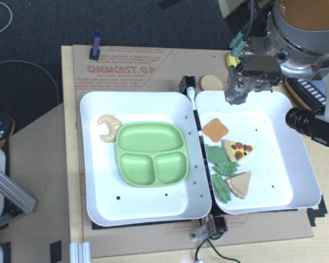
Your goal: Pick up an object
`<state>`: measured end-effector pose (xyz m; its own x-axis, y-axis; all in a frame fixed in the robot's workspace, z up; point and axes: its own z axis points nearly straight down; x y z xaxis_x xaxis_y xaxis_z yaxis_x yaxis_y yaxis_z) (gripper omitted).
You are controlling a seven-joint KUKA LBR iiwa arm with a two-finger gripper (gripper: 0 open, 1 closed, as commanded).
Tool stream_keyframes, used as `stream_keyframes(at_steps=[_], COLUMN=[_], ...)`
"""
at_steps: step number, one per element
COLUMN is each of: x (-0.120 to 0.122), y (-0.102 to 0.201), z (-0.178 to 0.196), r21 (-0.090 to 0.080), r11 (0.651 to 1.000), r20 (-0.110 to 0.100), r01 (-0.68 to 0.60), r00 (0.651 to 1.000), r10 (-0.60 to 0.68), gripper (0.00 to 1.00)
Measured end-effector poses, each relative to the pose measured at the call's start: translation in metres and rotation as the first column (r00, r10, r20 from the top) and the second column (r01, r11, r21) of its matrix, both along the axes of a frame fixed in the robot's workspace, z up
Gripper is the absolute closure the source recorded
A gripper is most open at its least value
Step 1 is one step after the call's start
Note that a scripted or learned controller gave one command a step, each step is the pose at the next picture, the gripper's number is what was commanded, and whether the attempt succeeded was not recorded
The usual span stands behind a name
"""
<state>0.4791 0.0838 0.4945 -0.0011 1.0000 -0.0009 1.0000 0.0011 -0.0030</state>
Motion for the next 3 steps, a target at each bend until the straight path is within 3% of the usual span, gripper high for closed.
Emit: stream_keyframes(at_steps=[1, 2, 3], x=[-0.001, -0.001, -0.002], y=[-0.013, 0.085, 0.097], z=[-0.097, -0.114, -0.244], r21=[-0.002, 0.002, -0.002], r11=[1.0, 1.0, 1.0], r20=[-0.008, -0.001, -0.009], r01=[0.004, -0.009, 0.001], r00=[1.0, 1.0, 1.0], r10=[-0.004, 0.009, -0.001], gripper=[1.0, 1.0, 1.0])
